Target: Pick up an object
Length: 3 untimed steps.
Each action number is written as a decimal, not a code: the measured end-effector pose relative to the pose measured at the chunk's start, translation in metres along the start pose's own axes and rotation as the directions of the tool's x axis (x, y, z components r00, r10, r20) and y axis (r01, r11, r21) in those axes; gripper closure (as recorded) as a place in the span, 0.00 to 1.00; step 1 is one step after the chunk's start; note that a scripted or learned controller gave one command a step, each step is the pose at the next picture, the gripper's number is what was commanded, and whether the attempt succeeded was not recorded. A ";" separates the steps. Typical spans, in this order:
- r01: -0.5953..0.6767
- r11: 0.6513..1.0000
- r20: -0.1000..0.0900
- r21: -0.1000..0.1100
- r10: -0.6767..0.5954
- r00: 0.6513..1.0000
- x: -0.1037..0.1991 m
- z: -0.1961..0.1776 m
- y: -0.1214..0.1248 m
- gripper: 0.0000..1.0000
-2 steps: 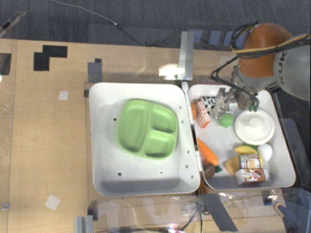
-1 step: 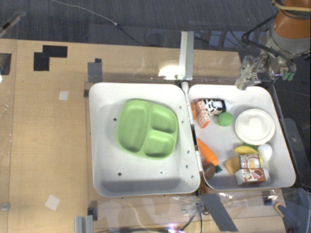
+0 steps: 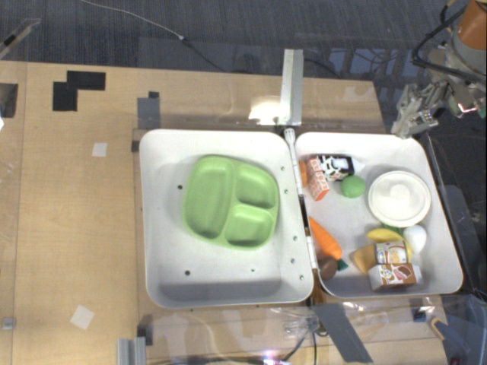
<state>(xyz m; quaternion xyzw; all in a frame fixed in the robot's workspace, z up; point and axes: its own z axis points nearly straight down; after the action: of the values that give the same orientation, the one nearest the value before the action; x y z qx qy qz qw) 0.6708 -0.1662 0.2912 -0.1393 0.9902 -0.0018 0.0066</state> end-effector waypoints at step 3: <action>0.497 0.868 -0.001 -0.003 -0.497 0.868 0.010 0.010 -0.036 1.00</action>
<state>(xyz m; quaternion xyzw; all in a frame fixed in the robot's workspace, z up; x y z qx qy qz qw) 0.6710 -0.2037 0.2816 -0.3893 0.9211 -0.0022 0.0050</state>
